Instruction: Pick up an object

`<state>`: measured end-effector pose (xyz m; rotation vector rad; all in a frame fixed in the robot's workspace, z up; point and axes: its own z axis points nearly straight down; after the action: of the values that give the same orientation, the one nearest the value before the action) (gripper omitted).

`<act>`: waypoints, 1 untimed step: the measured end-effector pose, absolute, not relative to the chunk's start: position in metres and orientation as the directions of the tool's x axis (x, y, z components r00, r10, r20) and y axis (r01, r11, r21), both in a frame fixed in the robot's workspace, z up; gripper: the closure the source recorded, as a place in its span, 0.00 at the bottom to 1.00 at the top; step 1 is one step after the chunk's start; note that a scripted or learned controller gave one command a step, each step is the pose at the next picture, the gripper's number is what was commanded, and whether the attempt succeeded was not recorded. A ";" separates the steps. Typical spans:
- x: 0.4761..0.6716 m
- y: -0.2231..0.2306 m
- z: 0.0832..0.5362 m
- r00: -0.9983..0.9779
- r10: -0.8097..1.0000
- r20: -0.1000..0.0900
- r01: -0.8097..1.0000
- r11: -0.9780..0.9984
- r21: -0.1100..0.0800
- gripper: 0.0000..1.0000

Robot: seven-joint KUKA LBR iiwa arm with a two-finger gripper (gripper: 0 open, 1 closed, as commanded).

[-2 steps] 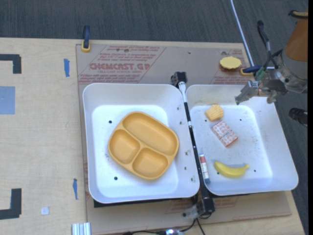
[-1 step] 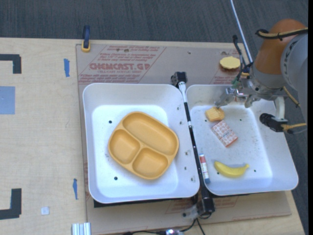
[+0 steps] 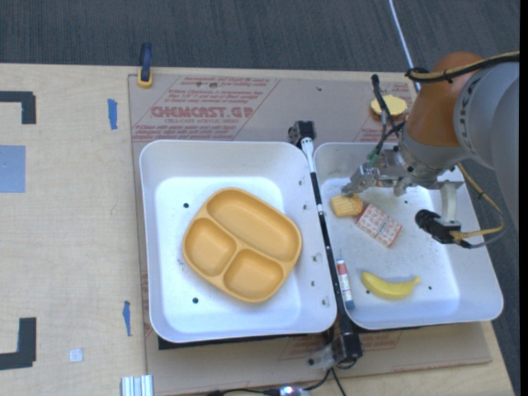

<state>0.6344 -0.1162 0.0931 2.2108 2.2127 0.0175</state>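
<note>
The claw point(image 3: 353, 190) hovers just above the yellow block point(image 3: 346, 206).

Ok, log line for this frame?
gripper: over right bin, above cracker | banana: untouched | divided plate: left bin

Setting: robotics lab test cell, not a home or shop. Evidence: an industrial grey arm point(image 3: 487, 114) with orange band sits over a light wooden tabletop point(image 3: 66, 246). Two white bins point(image 3: 157, 221) lie on a printed cardboard sheet point(image 3: 206, 110), one under the tool point(image 3: 375, 176), one to its left. Farther left of the tool: black corner marks point(image 3: 25, 106) and blue tape tabs point(image 3: 112, 114) on the tabletop. Grey carpet point(image 3: 206, 15) beyond. Toy food point(image 3: 391, 285) as test pieces.
</note>
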 end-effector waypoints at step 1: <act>0.604 -0.095 0.094 0.003 1.000 -0.005 1.000 -0.002 0.023 0.00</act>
<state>0.6038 -0.0953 0.0938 2.2101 2.2044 0.0194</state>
